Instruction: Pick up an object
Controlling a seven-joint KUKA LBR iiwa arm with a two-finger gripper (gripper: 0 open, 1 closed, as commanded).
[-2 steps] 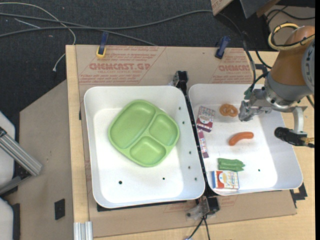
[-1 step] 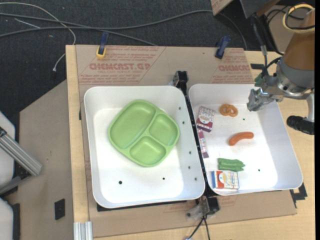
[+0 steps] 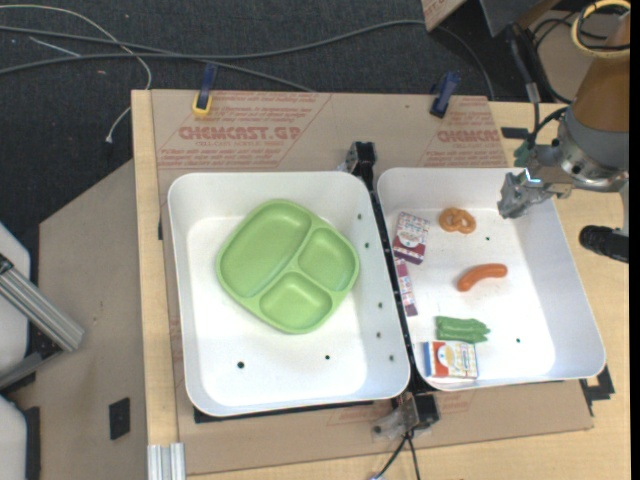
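Observation:
The right bin (image 3: 560,268) holds a pretzel (image 3: 458,220), an orange sausage (image 3: 482,276), a green pea pod (image 3: 462,328), a small colourful carton (image 3: 452,360) and a pink-and-white packet (image 3: 410,238). My gripper (image 3: 516,196) hangs over the bin's far right part, just right of the pretzel and apart from it. Nothing shows between its fingers. The left bin (image 3: 200,348) carries a green three-compartment plate (image 3: 288,265).
Both bins rest on a cardboard sheet (image 3: 250,128) held by blue clamps (image 3: 205,98) at the far edge. Cables run over the dark floor at the top left. A black clip (image 3: 362,156) sits between the bins at the back.

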